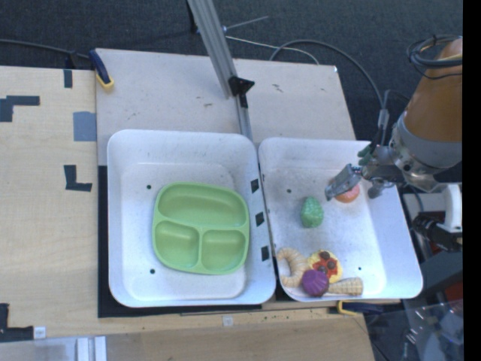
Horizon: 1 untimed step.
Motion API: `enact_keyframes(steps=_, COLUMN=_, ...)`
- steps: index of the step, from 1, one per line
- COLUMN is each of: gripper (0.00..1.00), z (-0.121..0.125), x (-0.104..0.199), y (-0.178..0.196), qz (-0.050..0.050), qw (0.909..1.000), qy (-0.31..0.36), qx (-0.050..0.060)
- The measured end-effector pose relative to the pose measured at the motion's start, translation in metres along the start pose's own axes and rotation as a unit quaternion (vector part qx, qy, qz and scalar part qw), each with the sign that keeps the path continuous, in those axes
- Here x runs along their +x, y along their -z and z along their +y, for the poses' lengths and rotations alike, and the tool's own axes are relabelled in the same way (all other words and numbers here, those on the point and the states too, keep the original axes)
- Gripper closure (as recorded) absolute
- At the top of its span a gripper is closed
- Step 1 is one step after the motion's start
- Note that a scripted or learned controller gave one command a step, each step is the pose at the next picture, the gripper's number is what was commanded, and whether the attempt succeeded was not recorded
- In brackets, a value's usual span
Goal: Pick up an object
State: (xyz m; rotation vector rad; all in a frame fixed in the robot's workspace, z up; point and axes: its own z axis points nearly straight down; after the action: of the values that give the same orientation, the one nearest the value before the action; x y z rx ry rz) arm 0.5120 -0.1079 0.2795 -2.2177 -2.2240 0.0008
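Note:
My gripper [356, 186] hangs over the upper right part of the right bin [391, 235], coming in from the right edge of the view. A small red-orange round object [347, 195] sits right at the gripper's lower edge, partly hidden by it. I cannot tell whether it is touched or held. A green bumpy object [312, 212] lies a little to the lower left of the gripper, apart from it.
A pile of toy food lies at the right bin's front edge: a croissant [291, 262], a pizza piece [325, 262], a purple ball [314, 282] and a cone [346, 286]. A green divided plate [201, 227] lies in the left bin [124, 201]. A metal pole [214, 36] slants above the bins.

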Motion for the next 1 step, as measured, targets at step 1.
enact_keyframes(steps=1, gripper=0.00, z=0.0000, x=-0.0001, y=0.0000, qz=0.000, qw=1.0000, qy=0.000, qx=0.000)
